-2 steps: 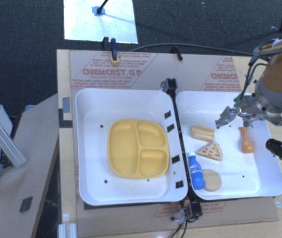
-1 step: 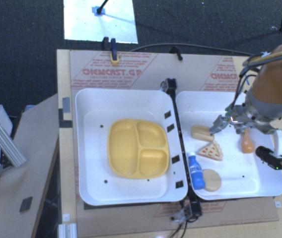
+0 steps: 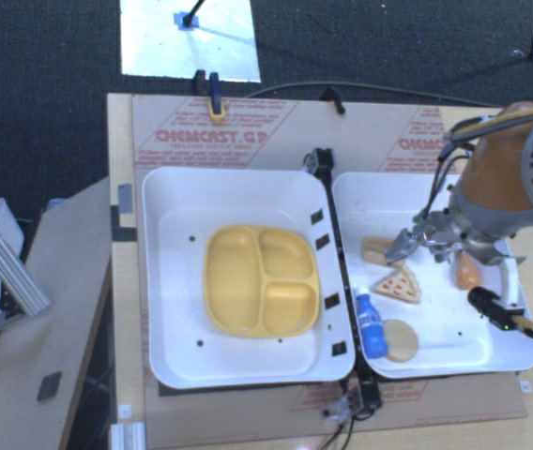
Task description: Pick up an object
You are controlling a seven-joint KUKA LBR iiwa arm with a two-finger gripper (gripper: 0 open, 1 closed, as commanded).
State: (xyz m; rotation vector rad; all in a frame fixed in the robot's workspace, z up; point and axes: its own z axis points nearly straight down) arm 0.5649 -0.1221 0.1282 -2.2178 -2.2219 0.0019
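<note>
Over the right bin (image 3: pixel 435 364), the gripper (image 3: pixel 403 248) hangs low among a tight cluster of toy foods: a tan bread-like piece (image 3: pixel 376 249) just to its left, a pizza slice (image 3: pixel 399 285) just below it, and an orange piece (image 3: pixel 467 271) under the wrist. The likely trouble is that the items lie so near one another that a descent aimed between them could nudge the bread or the pizza aside instead of straddling either, or pinch only an edge that slips out on the lift. A blue bottle (image 3: pixel 369 324) and a round cookie (image 3: pixel 401 339) lie farther toward the front, against the bin's inner wall. The fingers look drawn narrow, nearly together, with nothing visibly between them; the tips sit just beside the bread, and contact cannot be confirmed. A yellow divided plate (image 3: pixel 261 280) rests in the left bin (image 3: pixel 173 251).
</note>
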